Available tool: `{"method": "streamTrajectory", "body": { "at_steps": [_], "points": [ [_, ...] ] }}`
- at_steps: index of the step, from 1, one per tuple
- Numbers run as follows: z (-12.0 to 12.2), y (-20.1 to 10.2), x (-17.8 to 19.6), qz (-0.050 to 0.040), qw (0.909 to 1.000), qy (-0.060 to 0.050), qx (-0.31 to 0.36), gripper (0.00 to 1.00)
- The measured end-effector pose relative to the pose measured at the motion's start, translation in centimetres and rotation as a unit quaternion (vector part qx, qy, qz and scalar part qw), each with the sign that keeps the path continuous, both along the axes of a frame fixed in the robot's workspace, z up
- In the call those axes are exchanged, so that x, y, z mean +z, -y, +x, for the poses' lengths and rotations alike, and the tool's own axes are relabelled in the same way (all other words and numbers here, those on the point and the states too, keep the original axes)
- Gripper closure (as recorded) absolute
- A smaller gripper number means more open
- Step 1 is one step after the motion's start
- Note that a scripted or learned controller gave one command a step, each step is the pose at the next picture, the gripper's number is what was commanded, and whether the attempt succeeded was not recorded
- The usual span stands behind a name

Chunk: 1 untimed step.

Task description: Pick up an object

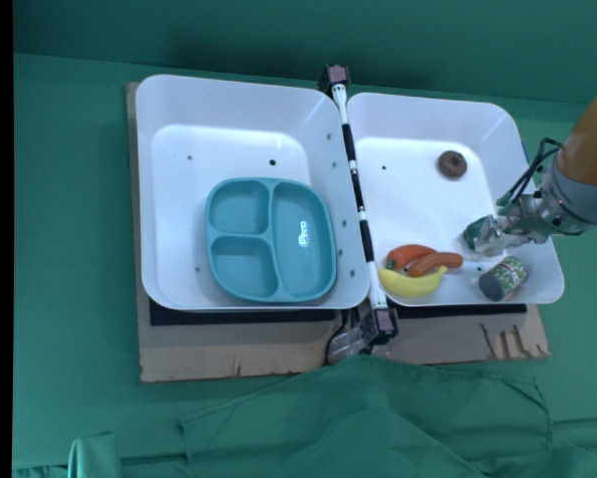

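Gripper (pixel 480 235) low over right bin (pixel 418 118), finger state can't tell. Just below it, small can (pixel 503 278) lying tilted, greenish label, grey end. Left: banana (pixel 411 283) with red-orange sausages (pixel 424 260). Brown donut (pixel 451 163) further back. Teal divided plate (pixel 270 239) in left bin (pixel 178 118).

Green cloth (pixel 69 217) covering the bench, brown cardboard sheet (pixel 228 352) beneath, rumpled green fabric (pixel 378 416) in front, even light

I work in a robot test lab: my surface (pixel 69 217) is covered with green cloth, and on it two white bins (pixel 178 118) sit on cardboard (pixel 228 352), clamped together.
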<state>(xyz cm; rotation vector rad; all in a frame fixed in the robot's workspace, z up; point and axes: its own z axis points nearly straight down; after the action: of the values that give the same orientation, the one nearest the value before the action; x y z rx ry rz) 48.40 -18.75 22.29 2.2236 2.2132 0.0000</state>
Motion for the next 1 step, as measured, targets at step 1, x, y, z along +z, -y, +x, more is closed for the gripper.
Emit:
{"method": "streamTrajectory", "body": {
  "at_steps": [1],
  "points": [
    [3.51, 0.02, 11.75, -0.0004, 1.0000, 0.001, 0.000, 1.00]
  ]
}}
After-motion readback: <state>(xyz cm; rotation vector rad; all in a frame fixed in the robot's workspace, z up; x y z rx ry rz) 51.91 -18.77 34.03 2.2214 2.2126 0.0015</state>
